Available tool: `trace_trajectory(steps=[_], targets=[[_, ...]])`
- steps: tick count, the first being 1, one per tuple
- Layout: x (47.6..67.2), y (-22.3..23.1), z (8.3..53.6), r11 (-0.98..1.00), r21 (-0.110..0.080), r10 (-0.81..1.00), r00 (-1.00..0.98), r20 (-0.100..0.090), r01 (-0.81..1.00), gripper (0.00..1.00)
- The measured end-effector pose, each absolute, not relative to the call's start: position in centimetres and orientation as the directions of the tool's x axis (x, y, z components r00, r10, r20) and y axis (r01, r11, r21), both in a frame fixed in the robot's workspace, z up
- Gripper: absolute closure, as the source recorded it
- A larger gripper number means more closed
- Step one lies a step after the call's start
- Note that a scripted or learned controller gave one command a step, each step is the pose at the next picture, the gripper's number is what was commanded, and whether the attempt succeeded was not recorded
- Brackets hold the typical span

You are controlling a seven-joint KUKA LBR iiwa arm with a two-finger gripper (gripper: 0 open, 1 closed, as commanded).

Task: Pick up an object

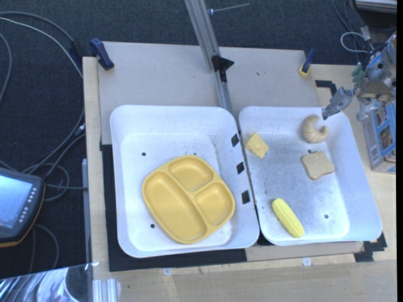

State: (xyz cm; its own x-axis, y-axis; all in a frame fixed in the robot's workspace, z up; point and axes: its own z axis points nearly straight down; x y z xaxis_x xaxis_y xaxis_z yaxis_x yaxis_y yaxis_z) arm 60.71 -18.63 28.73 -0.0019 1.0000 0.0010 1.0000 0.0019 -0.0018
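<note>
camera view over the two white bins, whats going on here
A robot arm reaches in from the right, its gripper at the far right corner of the right bin, just beside a croissant. It holds nothing yet. That bin also has a slice of toast, a cheese wedge and a corn cob. The left bin holds a yellow divided plate.

open floor mid right bin (352, 168) between croissant (313, 128), toast (318, 165), corn (288, 217)

No text, label, brand, number or sign can be read on anything here.
</note>
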Motion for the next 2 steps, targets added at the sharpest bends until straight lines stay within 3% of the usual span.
trace_trajectory(steps=[1, 2], targets=[[60.7, -18.6, 28.7, 0.002, -0.002, 1.0, -0.002, 0.001, 1.0, 0.0], [60.4, -19.6, 23.6, -0.001, -0.007, 1.0, 0.001, 0.001, 1.0, 0.0]])
